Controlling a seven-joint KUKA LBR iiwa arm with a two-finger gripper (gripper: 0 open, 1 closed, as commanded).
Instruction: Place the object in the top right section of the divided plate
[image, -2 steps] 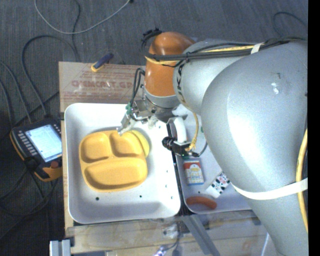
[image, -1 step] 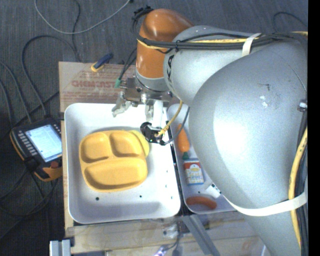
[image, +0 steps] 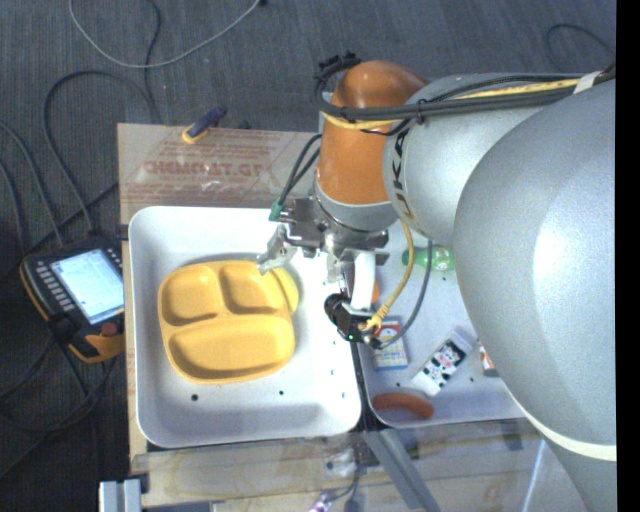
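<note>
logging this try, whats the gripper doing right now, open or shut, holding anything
gripper: cannot be told; it sits over the top right corner of the yellow divided plate.

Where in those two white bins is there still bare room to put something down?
The left bin has bare floor along its near edge, below the yellow divided plate, and in a strip to the plate's right. The right bin is crowded: small cards, a brown sausage-like object and the arm overhead.

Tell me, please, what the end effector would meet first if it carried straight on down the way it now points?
Probably the top right section of the yellow divided plate in the left bin. The end effector hangs at that corner, pointing down, though its height above the plate is unclear from this view.
</note>
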